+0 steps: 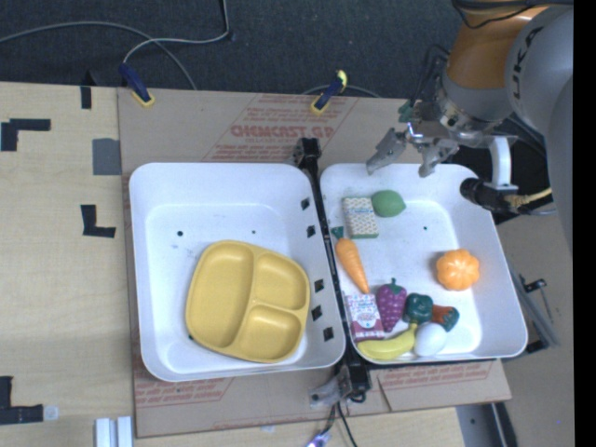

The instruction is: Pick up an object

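My gripper point(406, 160) hangs above the far rim of the right bin point(484, 217), open, with nothing between its fingers. Just below it in that bin lie a green round object point(388, 203) and a small pale box point(359, 217). A carrot point(352, 264) lies along the bin's left side. An orange fruit point(457, 269) sits toward the right. At the near end are a pink packet point(361, 311), purple grapes point(392, 303), a dark green vegetable point(419, 307), a white egg point(429, 340) and a banana point(388, 345).
The left bin point(158, 203) holds a yellow divided plate point(248, 301). Black clips join the two bins along the middle divider point(321, 240). Cardboard lies under both bins, and cables run across the back of the bench.
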